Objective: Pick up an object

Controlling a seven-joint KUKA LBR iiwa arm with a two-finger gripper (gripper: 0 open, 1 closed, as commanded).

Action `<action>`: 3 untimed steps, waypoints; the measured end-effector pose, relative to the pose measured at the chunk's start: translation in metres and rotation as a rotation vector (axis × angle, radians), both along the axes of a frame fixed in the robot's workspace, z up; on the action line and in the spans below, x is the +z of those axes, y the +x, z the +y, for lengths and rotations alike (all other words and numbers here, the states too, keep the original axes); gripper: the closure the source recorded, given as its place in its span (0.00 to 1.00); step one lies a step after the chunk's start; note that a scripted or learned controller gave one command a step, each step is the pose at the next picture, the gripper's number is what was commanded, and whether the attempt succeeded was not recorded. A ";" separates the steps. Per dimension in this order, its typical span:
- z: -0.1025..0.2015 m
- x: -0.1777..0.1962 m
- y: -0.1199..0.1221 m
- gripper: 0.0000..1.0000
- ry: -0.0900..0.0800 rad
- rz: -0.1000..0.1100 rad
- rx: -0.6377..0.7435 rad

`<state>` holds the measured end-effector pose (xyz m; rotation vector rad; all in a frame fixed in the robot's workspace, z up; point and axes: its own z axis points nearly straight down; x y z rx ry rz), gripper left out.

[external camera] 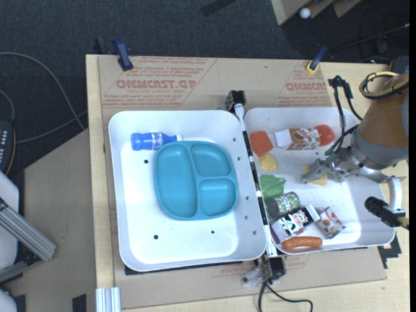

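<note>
My gripper (316, 171) is low in the right bin (364, 236), reaching in from the right under the orange-banded wrist (385, 123). It sits right over a small yellow piece (319, 181), which is partly hidden beneath it. Behind the gripper lies a red and white packet (304, 137), beside an orange item (261, 142). A yellow lump (268, 164) and a green item (272, 185) lie to its left. Nearer the front are a dark can (284, 204), a black and white carton (294, 221), a small red box (330, 222) and a sausage (302, 243).
The left bin (130, 233) holds a blue compartment plate (195, 179) and a blue bottle (153, 140) lying at its back. A black divider (250, 168) runs between the bins. Cables (380, 83) hang near the arm at the right.
</note>
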<state>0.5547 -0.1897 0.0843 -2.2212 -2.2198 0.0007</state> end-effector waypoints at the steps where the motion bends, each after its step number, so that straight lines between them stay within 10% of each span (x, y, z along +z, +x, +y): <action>1: 0.031 0.000 0.077 0.00 0.000 -0.001 0.002; 2: -0.022 -0.005 0.103 0.00 0.013 0.048 0.007; 3: -0.034 0.082 0.113 0.00 -0.003 -0.005 0.002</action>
